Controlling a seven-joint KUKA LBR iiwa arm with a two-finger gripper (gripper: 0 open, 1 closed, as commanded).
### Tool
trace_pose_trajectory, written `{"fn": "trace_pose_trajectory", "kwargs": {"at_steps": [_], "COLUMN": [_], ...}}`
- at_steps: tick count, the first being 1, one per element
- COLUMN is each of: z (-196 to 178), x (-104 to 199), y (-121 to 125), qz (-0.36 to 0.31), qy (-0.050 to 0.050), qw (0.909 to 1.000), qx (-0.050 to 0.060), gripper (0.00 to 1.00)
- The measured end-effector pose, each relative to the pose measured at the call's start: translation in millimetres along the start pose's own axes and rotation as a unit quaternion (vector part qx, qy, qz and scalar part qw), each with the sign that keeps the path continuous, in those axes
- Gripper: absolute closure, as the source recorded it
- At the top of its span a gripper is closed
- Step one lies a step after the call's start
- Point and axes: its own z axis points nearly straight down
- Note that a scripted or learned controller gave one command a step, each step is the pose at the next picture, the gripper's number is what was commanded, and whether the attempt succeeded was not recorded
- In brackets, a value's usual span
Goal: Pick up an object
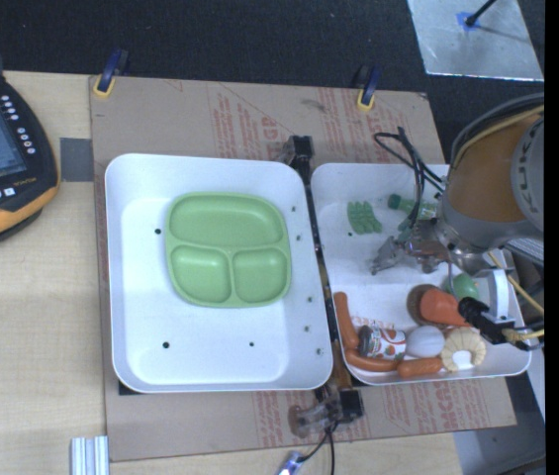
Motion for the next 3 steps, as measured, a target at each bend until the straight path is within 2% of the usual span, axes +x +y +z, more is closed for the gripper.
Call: {"fn": "trace_pose_trajectory", "kwargs": {"at_steps": [1,2,3], "z": [-33,0,-11], "x": [4,25,24], "y": [86,93,93], "qz": [0.001,0.000,-0.001], "qy": [0.001,0.001,0.000], "qw": [1.0000,1.0000,1.0000], "qx": [-0.002,0.000,0.000], "gripper": [0.00,0.00,1.00]}}
